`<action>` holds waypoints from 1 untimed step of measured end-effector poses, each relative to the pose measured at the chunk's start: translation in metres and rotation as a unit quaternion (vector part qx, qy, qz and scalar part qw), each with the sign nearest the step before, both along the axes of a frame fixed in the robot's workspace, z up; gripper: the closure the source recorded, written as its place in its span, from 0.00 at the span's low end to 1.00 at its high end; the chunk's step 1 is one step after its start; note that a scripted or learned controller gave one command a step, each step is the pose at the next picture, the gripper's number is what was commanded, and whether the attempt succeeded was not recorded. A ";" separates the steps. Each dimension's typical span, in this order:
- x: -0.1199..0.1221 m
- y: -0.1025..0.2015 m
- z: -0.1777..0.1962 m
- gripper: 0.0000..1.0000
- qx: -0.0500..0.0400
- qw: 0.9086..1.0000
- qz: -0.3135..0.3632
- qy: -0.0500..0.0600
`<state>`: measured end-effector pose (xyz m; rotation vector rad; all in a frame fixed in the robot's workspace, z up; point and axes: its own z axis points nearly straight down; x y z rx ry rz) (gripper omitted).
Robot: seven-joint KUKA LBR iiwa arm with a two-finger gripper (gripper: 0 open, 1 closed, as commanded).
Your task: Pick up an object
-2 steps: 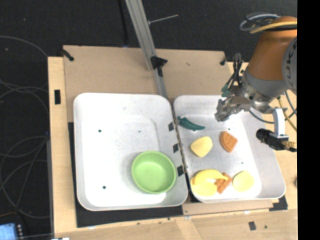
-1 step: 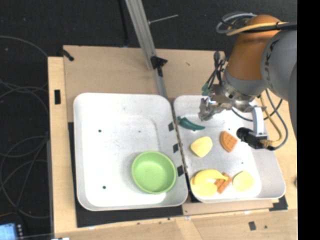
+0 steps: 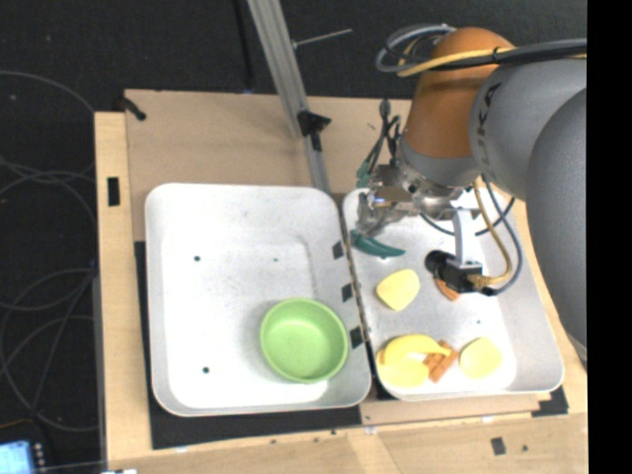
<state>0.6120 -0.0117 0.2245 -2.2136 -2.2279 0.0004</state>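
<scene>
Arm reaches in from the right, its wrist covering the upper part of the right bin (image 3: pixel 528 363). Gripper (image 3: pixel 373 227) sits low by that bin's left wall, just above a teal object (image 3: pixel 380 247); finger state cannot be told. Yellow piece (image 3: pixel 398 289) lies near, below. Further yellow and orange pieces (image 3: pixel 434 360) rest along the front edge. Green bowl (image 3: pixel 303 339) occupies the left bin (image 3: pixel 197 225)

— Hidden at upper right of the right bin (image 3: pixel 523 358)?
— Far corner, under the arm (image 3: pixel 533 117).
— Cut off anywhere?
— Arm by the right edge; blue object (image 3: pixel 18 457) at bottom left.
— Gripper (image 3: pixel 373 227)?
— Too small to tell.
</scene>
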 end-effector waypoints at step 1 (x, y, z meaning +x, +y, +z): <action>0.014 0.043 0.008 1.00 0.001 1.000 0.001 -0.002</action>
